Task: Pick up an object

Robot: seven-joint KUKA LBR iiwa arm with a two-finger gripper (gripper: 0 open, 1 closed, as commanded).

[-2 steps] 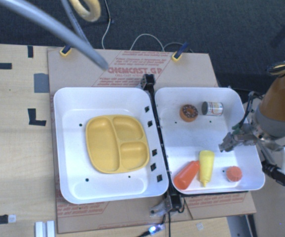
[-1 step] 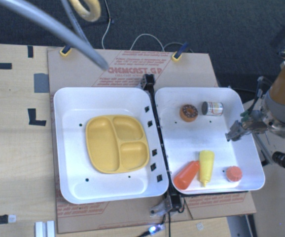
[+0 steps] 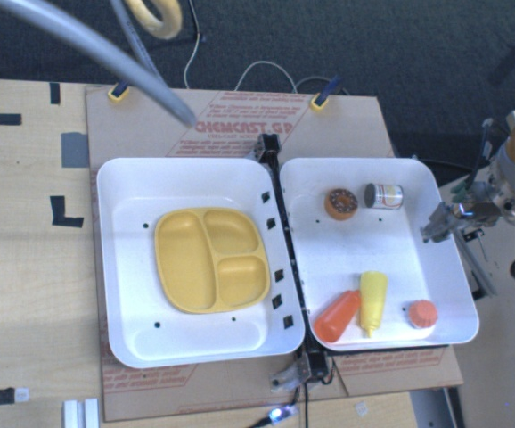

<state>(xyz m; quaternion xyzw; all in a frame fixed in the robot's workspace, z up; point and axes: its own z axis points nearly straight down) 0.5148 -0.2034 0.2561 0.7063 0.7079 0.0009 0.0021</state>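
I read the tool (image 3: pixel 458 214) at the right bin (image 3: pixel 440 266) rim, its opening too blurred to tell, nothing visibly held. Candidates: can (image 3: pixel 384 195), donut (image 3: pixel 340 203), yellow bottle (image 3: pixel 372 301), orange piece (image 3: pixel 336 316) touching it. Risks: rim strike; paired items shifting together.

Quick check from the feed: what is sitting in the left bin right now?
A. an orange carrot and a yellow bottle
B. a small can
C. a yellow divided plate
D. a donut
C: the yellow divided plate lies alone in the left bin; the can, donut, carrot and bottle are in the right bin.
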